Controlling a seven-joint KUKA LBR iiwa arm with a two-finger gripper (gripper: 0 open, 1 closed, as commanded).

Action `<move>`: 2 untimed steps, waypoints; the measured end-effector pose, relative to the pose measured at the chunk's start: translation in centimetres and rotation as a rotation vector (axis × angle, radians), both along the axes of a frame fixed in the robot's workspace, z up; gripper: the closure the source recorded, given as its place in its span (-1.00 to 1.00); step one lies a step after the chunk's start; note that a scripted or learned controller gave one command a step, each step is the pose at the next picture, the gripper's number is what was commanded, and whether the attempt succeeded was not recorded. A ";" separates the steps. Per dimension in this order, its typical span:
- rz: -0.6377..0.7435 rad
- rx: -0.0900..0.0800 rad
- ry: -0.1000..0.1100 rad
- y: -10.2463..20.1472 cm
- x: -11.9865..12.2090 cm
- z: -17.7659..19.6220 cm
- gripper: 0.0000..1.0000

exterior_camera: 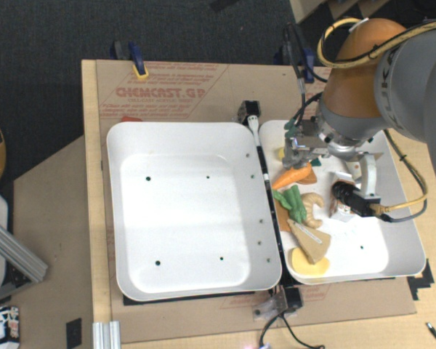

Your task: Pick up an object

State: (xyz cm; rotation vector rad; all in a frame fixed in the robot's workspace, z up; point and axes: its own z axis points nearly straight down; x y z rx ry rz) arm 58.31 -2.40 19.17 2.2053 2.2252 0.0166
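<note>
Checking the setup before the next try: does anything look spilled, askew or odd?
Nothing spilled. The toys, including a carrot and green piece, are all crowded along the right bin's left side, overlapping each other. The gripper hangs just above them.

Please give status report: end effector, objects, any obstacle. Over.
End effector low over right bin, beside the orange carrot; nothing seen in its grasp. Green toy, tan wedge, yellow disc crowd the left side. Left bin alongside.
</note>
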 end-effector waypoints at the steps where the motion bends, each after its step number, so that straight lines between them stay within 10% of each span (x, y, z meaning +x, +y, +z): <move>1: -0.008 -0.002 0.014 -0.5 -0.4 -0.7 -1.00; 2: -0.001 -0.001 0.010 8.2 0.6 -0.7 -1.00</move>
